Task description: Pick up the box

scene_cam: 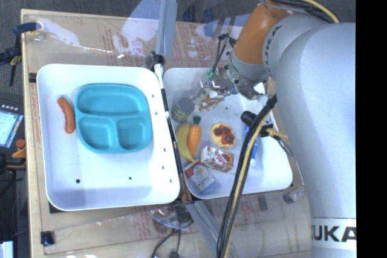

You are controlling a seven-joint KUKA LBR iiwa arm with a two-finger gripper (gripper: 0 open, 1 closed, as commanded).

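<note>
White bins sit side by side; our grey arm (314, 99) reaches over the right bin (275, 175), the gripper (213, 86) near its far edge, grip state unclear to us. The left bin (54, 172) holds a blue tray (115, 116) and sausage (66, 114). The box (217, 158) lies beside the carrot (193, 137).

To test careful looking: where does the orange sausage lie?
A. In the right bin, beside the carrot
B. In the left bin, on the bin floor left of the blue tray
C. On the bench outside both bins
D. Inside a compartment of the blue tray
B. The sausage lies on the white floor of the left bin, just left of the blue tray and outside its compartments.
</note>
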